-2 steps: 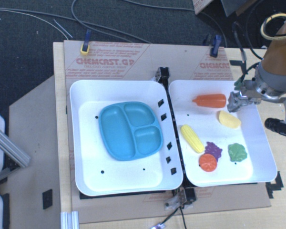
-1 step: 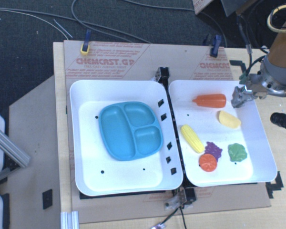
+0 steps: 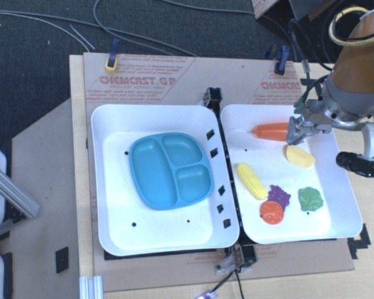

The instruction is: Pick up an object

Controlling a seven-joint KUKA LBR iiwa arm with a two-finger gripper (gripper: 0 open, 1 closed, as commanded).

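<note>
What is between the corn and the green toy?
In the camera view, the purple grapes sit between the corn and the green toy. The red tomato lies just below that line, touching the grapes.

We see bench (image 3: 174, 73) topped with brown board bearing printed lettering. Two shallow white bins sit side by side on it, touching along middle: left bin (image 3: 106, 167), right bin (image 3: 336, 223). We note blue clamp (image 3: 112, 61) at board's far left edge, second blue clamp (image 3: 282, 60) at far right edge. Black clips (image 3: 212, 96) lie where bins meet.
</note>
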